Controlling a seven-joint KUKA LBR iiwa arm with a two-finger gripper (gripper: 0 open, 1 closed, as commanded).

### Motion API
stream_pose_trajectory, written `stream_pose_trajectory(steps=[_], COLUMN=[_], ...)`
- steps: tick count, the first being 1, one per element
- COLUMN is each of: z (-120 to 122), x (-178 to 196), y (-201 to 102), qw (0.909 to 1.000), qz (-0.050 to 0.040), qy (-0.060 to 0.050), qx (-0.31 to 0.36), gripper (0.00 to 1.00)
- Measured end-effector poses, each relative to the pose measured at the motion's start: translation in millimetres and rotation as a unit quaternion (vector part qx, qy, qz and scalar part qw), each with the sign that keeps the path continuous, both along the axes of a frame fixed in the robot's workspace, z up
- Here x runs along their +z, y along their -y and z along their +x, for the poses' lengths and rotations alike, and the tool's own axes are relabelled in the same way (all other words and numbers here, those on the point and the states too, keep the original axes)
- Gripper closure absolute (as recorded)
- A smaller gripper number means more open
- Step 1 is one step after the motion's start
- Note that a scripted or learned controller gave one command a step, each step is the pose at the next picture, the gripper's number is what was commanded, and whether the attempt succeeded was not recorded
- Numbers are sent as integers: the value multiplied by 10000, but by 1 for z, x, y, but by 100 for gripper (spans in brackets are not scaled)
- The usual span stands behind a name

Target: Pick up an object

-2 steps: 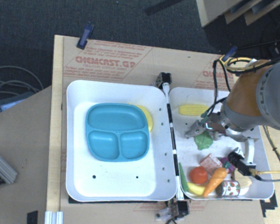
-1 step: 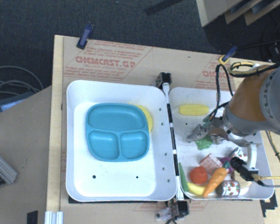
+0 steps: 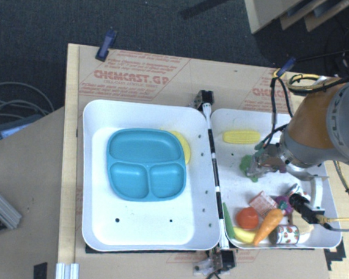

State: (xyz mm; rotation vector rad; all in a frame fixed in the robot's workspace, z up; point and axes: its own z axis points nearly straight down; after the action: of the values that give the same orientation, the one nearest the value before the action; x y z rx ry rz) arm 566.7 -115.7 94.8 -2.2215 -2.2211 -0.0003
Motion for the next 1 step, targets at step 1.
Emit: stream_pose_trajectory(steps=[1], z=[-3], x=[31], y=[-9], qw=[10000], qz=[-6], qy=[9], qx=[4], gripper=[100])
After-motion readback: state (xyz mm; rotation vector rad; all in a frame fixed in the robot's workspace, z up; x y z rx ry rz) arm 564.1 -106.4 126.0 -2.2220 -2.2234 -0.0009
